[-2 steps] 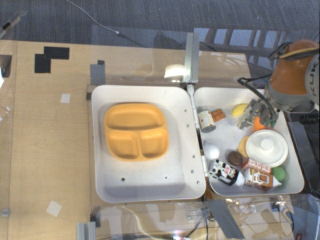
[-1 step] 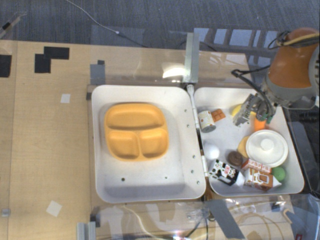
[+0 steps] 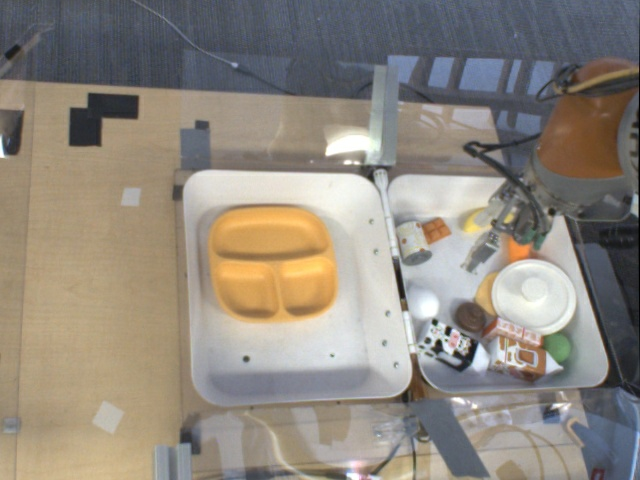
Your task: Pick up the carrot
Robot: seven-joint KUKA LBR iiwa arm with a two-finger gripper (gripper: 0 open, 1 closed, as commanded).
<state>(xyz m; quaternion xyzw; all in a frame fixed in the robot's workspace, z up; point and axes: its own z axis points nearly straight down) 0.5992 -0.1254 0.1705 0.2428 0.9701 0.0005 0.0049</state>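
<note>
Carrot point(image 3: 518, 247) (a small orange piece, likely light, stiff and smooth) lies in the right bin point(image 3: 590, 368) at twelve o'clock of the white bowl point(image 3: 534, 295), just beside the gripper point(image 3: 487, 250) with fingers spread, best pinched across its middle.

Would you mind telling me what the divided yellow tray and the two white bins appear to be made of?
The divided yellow tray looks like moulded plastic with a matte finish: rounded compartments, soft even sheen. The left bin and right bin seem to be thin white plastic or painted metal, smooth, with rounded corners; I can't tell which.
</note>
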